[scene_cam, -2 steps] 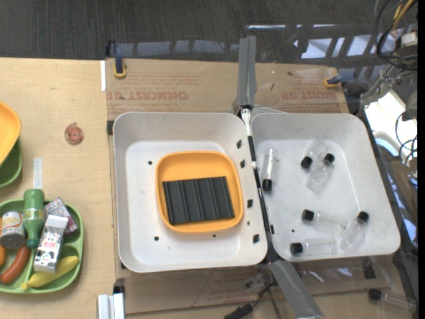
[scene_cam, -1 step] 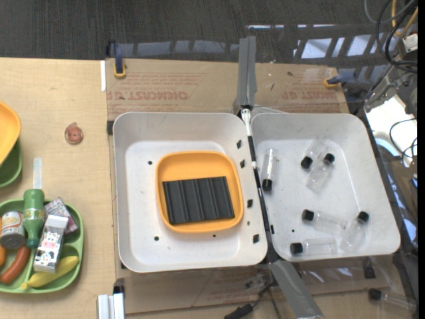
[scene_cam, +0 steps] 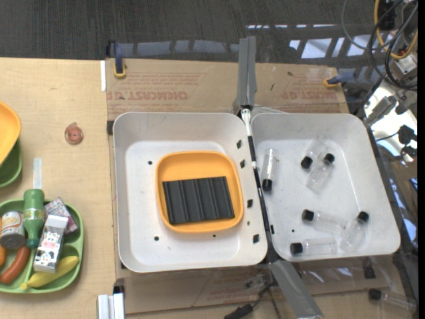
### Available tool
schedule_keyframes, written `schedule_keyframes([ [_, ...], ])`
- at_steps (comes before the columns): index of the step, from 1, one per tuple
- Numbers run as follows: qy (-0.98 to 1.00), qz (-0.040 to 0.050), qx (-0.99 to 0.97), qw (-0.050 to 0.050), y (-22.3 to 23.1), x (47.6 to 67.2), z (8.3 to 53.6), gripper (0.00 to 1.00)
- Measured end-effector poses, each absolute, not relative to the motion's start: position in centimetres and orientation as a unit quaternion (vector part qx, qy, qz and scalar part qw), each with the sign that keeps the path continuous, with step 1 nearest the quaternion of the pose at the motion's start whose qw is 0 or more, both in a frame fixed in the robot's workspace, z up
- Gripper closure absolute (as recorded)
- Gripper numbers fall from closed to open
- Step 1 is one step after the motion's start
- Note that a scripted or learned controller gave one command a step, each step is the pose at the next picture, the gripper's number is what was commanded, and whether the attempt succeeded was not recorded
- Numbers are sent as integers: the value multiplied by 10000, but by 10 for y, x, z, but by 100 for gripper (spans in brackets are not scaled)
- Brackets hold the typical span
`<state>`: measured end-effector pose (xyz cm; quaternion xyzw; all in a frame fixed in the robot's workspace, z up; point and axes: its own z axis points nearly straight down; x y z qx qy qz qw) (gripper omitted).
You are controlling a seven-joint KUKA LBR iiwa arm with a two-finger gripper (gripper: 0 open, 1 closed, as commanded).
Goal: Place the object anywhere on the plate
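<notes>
Resting flat in left bin (scene_cam: 133, 244): orange plate (scene_cam: 199, 167) bearing black ribbed block (scene_cam: 198, 199) | right bin (scene_cam: 378, 238): clear black-capped vials (scene_cam: 319, 168) scattered, well apart from plate | bin rims touching at centre | room all round plate

Matt orange plate (scene_cam: 199, 167); clear plastic vials (scene_cam: 317, 178)

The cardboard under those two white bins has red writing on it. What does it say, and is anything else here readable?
"CHEMCAST": red print on the cardboard sheet behind the left bin, seen upside down.
"CHEMCAST GP", apparently: the same red print on the cardboard behind the right bin, partly hidden.
Small red lines by both prints: too small to read.
Labels on the can, green bottle and small carton on the green plate: too blurred.
</notes>
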<state>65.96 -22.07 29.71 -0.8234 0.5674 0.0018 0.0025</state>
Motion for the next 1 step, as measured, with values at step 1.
schedule_keyframes([
  [1,4347,6,-9006,29,-212,660,355,0],
])
